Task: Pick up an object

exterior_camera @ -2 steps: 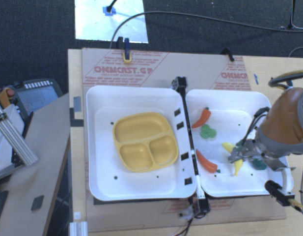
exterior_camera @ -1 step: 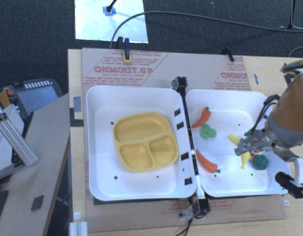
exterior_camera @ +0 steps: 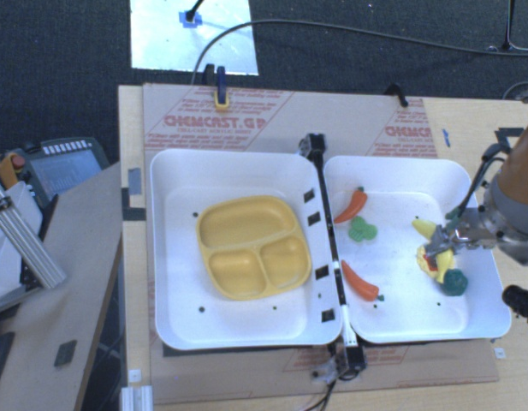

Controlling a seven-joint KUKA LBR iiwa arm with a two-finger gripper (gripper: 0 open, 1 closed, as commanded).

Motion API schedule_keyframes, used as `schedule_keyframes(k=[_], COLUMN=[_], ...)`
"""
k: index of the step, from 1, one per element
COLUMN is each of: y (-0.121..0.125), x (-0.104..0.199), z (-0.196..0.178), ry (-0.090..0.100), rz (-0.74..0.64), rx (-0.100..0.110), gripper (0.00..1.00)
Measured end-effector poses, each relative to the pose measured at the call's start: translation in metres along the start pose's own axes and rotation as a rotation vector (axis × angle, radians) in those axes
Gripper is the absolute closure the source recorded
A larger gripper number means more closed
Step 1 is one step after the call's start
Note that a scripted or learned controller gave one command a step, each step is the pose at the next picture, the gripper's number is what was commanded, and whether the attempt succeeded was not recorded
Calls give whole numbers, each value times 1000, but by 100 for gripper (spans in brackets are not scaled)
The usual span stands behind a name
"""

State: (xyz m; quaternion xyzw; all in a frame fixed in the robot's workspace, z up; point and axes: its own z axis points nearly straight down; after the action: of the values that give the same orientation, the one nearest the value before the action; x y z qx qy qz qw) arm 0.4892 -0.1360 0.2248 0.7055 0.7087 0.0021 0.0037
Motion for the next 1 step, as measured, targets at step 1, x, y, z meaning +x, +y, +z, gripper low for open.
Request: schedule_keyframes(k=[1], y=[2], x=[0], z=[-27], ry=[1], rz=[0], rx=[4], gripper=[100])
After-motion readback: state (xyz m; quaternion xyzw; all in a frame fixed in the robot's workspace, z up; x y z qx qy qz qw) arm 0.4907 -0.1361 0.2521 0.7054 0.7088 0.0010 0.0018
